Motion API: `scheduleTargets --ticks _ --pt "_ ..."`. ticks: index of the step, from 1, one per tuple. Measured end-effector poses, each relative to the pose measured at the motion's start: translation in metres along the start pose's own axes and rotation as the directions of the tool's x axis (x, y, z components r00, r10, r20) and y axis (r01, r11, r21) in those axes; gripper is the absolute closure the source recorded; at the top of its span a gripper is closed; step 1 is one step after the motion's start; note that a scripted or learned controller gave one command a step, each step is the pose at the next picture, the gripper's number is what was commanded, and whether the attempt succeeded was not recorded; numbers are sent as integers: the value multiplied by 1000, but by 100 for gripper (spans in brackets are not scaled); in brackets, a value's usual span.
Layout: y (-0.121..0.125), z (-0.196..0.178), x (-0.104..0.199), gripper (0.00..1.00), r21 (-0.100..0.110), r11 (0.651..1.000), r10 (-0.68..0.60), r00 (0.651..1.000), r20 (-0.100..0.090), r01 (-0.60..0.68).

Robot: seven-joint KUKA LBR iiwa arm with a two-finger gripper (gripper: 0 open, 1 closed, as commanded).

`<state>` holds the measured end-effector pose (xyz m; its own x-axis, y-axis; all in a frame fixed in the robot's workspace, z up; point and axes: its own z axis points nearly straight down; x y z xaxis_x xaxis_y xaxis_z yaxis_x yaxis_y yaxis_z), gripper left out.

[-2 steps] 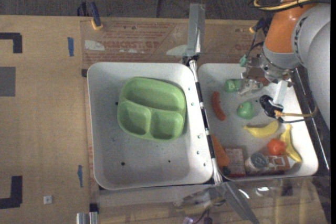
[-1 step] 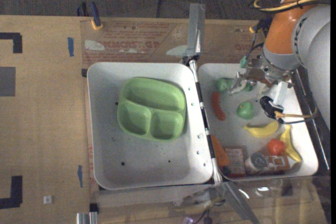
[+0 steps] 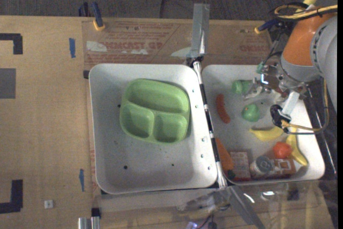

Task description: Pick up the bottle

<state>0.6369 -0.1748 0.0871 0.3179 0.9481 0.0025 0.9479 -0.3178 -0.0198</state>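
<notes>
The bottle (image 3: 272, 167) lies on its side near the front edge of the right bin (image 3: 313, 171), with a brownish label and its round grey end pointing left. My gripper (image 3: 259, 89) hangs over the back part of that bin, between two green items, well behind the bottle and apart from it. The grey wrist and orange band of the arm (image 3: 300, 45) hide part of the bin's back right corner. Nothing can be seen held in the gripper.
Around the bottle lie a small box (image 3: 240, 163), a carrot (image 3: 224, 155), an orange ball (image 3: 282, 149) and two bananas (image 3: 266, 133). A red sausage (image 3: 222, 108) and green pieces (image 3: 250, 112) lie farther back. The left bin (image 3: 104, 131) holds a green divided plate (image 3: 155, 111).
</notes>
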Motion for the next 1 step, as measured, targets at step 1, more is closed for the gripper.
scheduleTargets --ticks 1 --pt "4 -12 -1 100 -20 1000 1 1000 6 -1"
